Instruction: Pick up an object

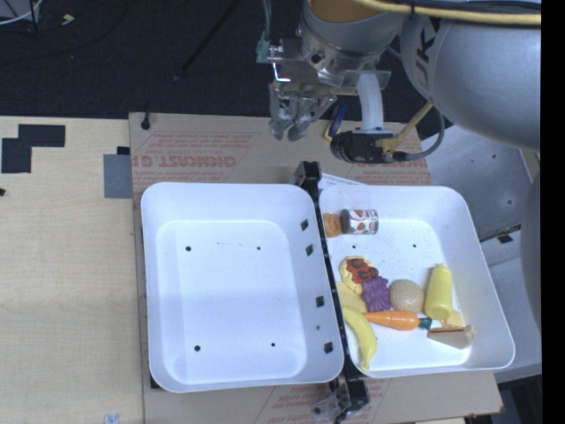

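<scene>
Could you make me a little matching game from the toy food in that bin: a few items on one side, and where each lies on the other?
All lie in the right white bin.

Things
1. small red-and-white can
2. orange toy carrot
3. yellow toy banana
4. purple toy grape bunch

Places
A. along the bin's left wall, nearest the front
B. near the back, lying on its side
C. just behind the carrot
D. front middle, pointing left to right

Pairs: 1-B, 2-D, 3-A, 4-C

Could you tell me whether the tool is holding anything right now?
Nothing is held: the tool hangs above the cardboard behind the bins, its fingers together with nothing between them.
</scene>
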Controlling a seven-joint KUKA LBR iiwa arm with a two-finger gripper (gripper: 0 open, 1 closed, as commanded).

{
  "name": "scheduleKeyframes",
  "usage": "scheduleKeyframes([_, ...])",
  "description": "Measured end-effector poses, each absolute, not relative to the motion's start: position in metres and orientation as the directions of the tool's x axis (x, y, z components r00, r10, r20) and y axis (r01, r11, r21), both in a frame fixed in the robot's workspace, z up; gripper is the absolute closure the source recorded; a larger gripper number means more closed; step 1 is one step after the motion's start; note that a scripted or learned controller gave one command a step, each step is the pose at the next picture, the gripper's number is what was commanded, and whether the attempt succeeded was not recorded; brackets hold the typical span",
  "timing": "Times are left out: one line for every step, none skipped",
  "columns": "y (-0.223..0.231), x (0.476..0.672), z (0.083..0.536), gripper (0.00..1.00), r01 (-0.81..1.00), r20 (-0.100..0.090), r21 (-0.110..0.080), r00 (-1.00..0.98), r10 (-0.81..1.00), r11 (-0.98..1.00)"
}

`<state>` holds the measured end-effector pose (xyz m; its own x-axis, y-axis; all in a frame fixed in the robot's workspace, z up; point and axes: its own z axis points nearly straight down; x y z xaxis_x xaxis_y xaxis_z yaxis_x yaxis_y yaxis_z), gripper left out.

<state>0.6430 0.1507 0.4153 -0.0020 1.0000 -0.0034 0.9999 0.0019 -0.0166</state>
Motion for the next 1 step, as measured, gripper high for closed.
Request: scheduleKeyframes([0.1801, 0.6400, 0.2687, 1.00, 1.000, -0.004, -0.020, -0.003, 1.000, 0.003])
